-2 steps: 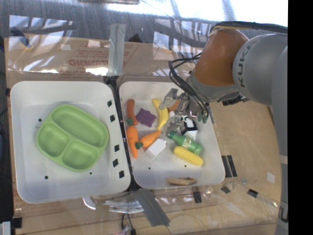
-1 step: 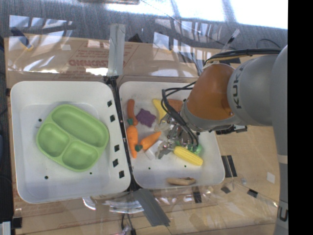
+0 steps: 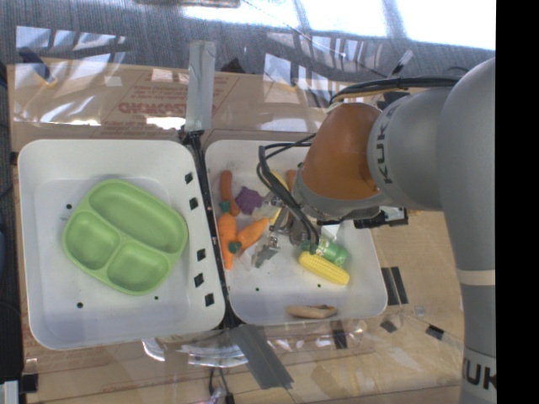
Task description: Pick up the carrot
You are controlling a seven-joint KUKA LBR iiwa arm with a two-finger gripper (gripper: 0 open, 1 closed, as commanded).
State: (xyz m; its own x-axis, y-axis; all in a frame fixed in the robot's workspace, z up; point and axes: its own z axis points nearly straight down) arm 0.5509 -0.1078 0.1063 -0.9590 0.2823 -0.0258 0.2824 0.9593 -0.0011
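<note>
- The carrot (image 3: pixel 253 232) lies in the right bin (image 3: pixel 253 305), near its left wall, long axis slanting: its orange tip points up toward the arm (image 3: pixel 396 162) and its green stub end sits down-left by the wall
- I count more than one orange carrot-like piece there: one thin one standing nearly upright along the wall (image 3: pixel 226 188), another upright just below it (image 3: pixel 227 241), and the slanted one touching that lower piece; three in all as far as I can make out
- One purple piece (image 3: pixel 248 199) rests just above the slanted carrot, between the upper orange piece and the arm
- One yellow corn cob (image 3: pixel 324 268) lies to the right, with one green item (image 3: pixel 332 250) touching its upper side
- One tan, flat piece (image 3: pixel 312 311) sits against the bin's near wall
- The jaws (image 3: pixel 271 247) hang low over the bin floor just right of the carrot's tip; from here I cannot tell whether they are spread or pressed together, and nothing visibly sits between them
- The left bin (image 3: pixel 50 310) holds one green plate (image 3: pixel 125 235) with three compartments
- Two white bins stand side by side, touching, on the tabletop (image 3: pixel 421 310)
</note>
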